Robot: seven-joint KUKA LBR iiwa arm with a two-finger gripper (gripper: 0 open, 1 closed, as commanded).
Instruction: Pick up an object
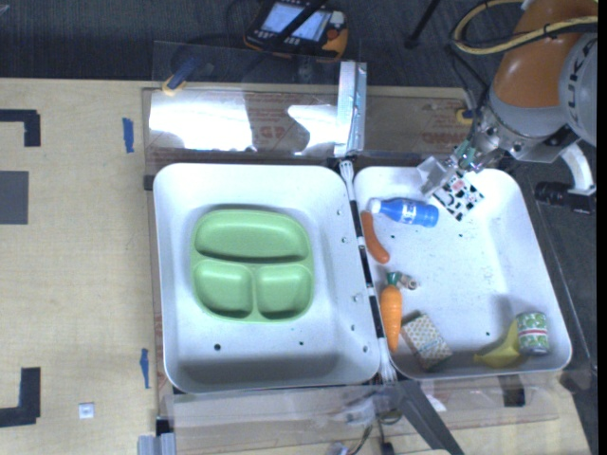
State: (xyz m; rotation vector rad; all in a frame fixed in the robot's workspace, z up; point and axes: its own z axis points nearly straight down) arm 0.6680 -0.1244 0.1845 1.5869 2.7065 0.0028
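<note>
I see my gripper [453, 180] above the right bin's [493, 282] far corner, just beyond a blue bottle [408, 212]; finger state unclear.

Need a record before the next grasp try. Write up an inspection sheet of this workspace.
Surface: two white bins side by side, left bin and right bin.
Job's things: in the right bin, blue bottle lying on its side, sausage, carrot, patterned block, banana, small can.
Clutter: green divided tray in the left bin.
Claw: claw over the right bin's far edge, above the bottle; grip state unclear.
Cables: yellow cable looped by the arm.
Surroundings: handheld pendant beyond the bins; blue tape marks on the bench.
</note>
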